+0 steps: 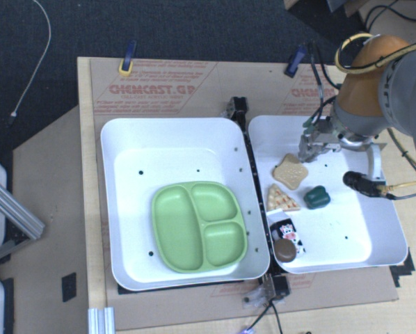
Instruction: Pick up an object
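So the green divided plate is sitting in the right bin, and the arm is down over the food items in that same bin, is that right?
Not quite. The camera view shows the green divided plate in the left bin, on its own. The arm is down over the right bin, with the gripper just above the bread slice, as you said.
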